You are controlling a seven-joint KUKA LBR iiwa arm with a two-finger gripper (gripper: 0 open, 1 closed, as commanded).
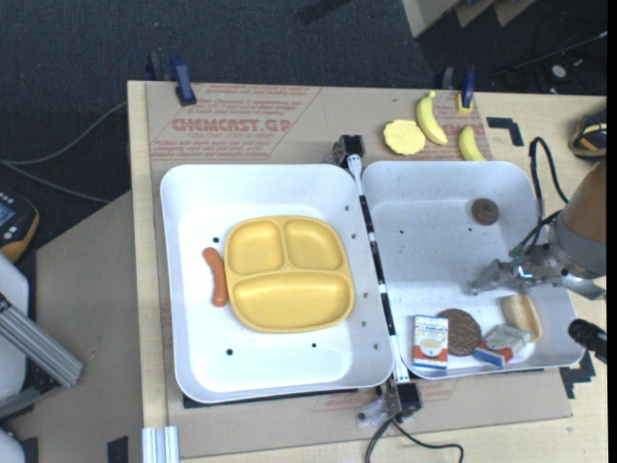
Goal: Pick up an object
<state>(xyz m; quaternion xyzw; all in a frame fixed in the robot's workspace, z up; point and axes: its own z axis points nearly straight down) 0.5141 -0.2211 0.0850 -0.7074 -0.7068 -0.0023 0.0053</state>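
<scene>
My gripper (488, 279) hangs low over the right bin (415, 210), near its right side, with the arm coming in from the right. Just below and right of it lies a tan bread roll (522, 314). Along the bin's front edge sit a dark brown patty (464, 330), a small white and orange carton (431, 341) and a wrapped white, red and blue item (499, 343). A small brown disc (485, 210) lies toward the bin's back. Nothing shows between the gripper's tips.
The left bin (183, 220) bears a yellow divided plate (287, 272) with an orange sausage (217, 276) beside it. Behind the right bin, on the bench, lie two toy bananas (432, 120) and a yellow round piece (405, 137). A black cable (536, 177) loops at the right.
</scene>
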